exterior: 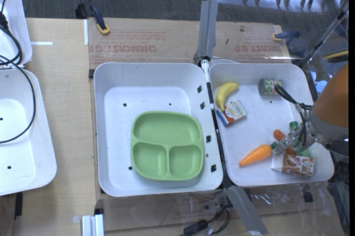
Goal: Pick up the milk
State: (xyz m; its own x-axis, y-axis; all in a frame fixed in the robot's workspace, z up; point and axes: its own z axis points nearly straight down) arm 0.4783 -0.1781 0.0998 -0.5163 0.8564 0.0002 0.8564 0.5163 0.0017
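Lying flat beside the banana, small colourfully printed milk carton.

Cardboard sheet under bins: red print, upside down, "CHEMCST".

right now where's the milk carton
In the camera view the milk carton lies in the right bin, near its left wall, just below the banana and well left of the end effector.
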